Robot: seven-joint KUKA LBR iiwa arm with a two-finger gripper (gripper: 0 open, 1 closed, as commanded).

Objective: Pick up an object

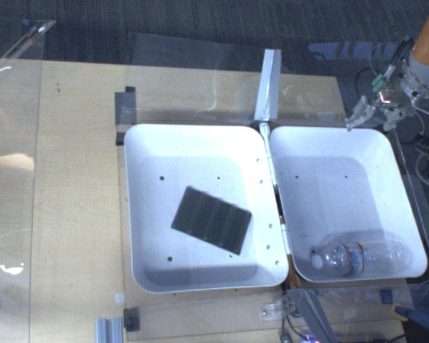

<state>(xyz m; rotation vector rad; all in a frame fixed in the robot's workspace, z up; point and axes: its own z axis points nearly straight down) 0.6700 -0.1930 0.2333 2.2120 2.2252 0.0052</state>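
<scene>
Lay on its side along the near wall of the right bin: a clear bottle with a blue label, white cap toward the divider between the bins. Rested flat and askew on the floor of the left bin: a dark pad, clear of every wall. Stood side by side on a pale wooden bench, rims touching along the middle. Hung above the right bin's far right corner, well apart from the bottle: the gripper, below the arm's orange band. Held nothing. Fingers pointed down and left, spread slightly; grip released. Rose from behind the divider: a grey post.
</scene>
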